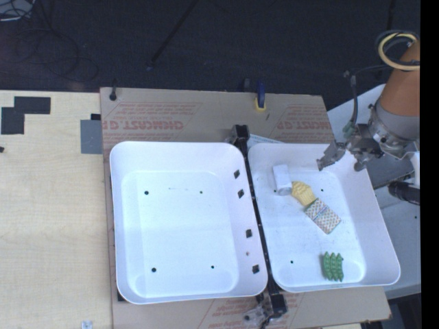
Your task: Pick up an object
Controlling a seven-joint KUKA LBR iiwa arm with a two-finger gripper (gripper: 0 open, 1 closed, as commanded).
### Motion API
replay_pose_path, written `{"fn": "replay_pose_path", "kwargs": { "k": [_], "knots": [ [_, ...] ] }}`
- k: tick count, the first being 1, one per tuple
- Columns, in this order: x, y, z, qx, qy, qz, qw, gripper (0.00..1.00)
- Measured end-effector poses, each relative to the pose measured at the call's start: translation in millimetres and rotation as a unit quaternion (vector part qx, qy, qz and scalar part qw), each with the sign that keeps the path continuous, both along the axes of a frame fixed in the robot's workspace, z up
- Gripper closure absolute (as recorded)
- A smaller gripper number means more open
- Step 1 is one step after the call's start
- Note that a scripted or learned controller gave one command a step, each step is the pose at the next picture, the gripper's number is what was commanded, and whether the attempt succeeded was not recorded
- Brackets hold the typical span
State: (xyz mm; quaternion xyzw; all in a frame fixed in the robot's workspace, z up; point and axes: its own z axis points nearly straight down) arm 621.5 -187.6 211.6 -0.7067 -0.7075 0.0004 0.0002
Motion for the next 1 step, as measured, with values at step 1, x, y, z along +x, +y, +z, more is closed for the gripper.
{"fn": "replay_pose_path", "kwargs": {
  "k": [1],
  "knots": [
    [-79.9,-26.4,-87.3,0.0021,0.008,-0.002,1.0000,0.00]
  ]
}}
